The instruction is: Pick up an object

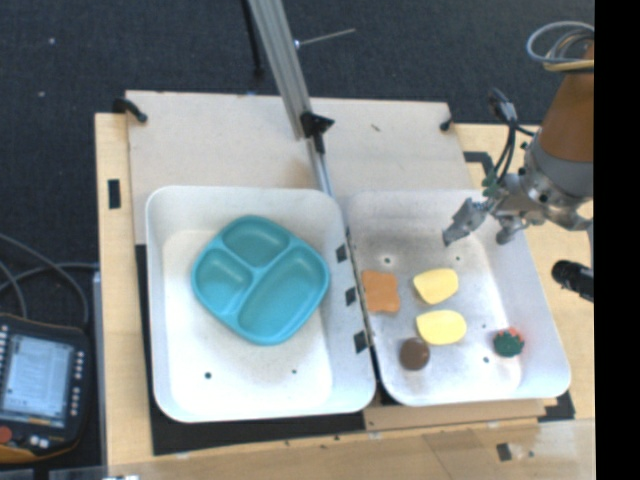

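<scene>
A turquoise plate (262, 278) lies in the white left bin (170, 218). Right of it: an orange piece (380, 292), two yellow pieces (436, 286) (441, 327), a brown ball (414, 353), a green-and-red item (509, 342).

No text, label, brand, number or sign can be read anywhere. A lit screen is seen on the grey handheld control pendant (38, 380) at the lower left, beside the pale wooden desk (115, 268), but what is displayed on it is too small and blurred to be made out. No printing can be made out on the two shallow white plastic bins (160, 298).
</scene>
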### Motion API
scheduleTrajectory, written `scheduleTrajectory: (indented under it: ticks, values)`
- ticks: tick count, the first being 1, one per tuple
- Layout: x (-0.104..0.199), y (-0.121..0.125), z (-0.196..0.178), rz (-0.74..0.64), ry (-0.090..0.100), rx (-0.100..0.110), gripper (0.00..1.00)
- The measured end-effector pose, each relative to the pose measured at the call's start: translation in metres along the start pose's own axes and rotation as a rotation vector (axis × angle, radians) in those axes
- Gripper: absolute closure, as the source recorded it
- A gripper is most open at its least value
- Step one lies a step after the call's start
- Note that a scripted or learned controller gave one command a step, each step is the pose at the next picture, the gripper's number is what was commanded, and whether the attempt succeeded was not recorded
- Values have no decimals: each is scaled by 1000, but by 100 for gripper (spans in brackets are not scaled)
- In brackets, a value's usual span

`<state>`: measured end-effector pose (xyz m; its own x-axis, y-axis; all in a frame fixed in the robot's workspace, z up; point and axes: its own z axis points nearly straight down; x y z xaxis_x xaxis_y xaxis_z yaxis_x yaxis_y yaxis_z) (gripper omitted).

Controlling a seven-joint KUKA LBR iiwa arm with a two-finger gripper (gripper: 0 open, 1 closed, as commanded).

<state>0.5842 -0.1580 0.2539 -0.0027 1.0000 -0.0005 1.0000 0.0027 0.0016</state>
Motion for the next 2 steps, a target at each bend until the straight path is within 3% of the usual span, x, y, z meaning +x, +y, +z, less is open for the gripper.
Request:
scheduleTrajectory:
  ticks: [1, 2]
  values:
    - [0, 0, 0, 0, 0, 0, 0]
    - [-3, 4, 43, 3, -1, 5, 0]
